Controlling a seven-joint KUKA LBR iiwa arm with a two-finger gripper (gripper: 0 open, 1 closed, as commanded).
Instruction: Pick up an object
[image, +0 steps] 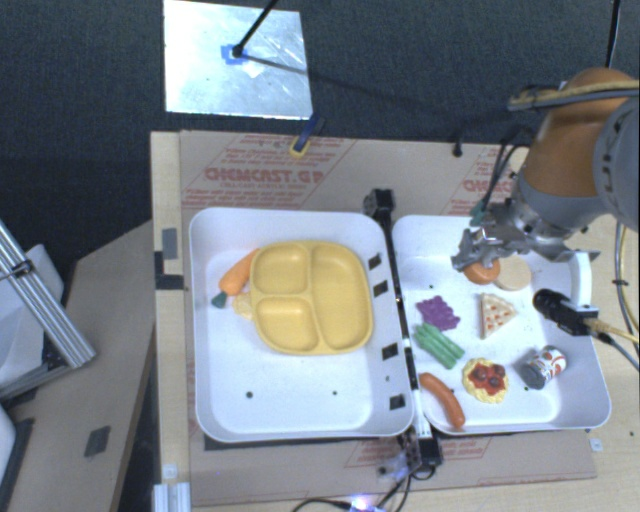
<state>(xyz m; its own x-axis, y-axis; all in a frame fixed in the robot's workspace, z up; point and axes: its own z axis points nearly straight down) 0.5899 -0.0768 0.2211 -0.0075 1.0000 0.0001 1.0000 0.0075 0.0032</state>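
My gripper (476, 254) hangs low over the back of the right bin (598, 400). Directly under and touching its tip lies an orange round piece (485, 271), partly hidden by it. A tan round biscuit (514, 276) lies just to the right of that. In front of them are a pizza slice (496, 313), purple grapes (438, 312), green beans (438, 344), a red sausage (443, 398), a small yellow dish with red sauce (486, 380) and a small can (541, 366).
The left bin (215, 400) holds a yellow divided plate (305, 297), with a carrot (236, 273) at the plate's left edge. A black divider (395, 320) runs between the two bins. The arm (575, 150) comes in over the right bin's back right corner.
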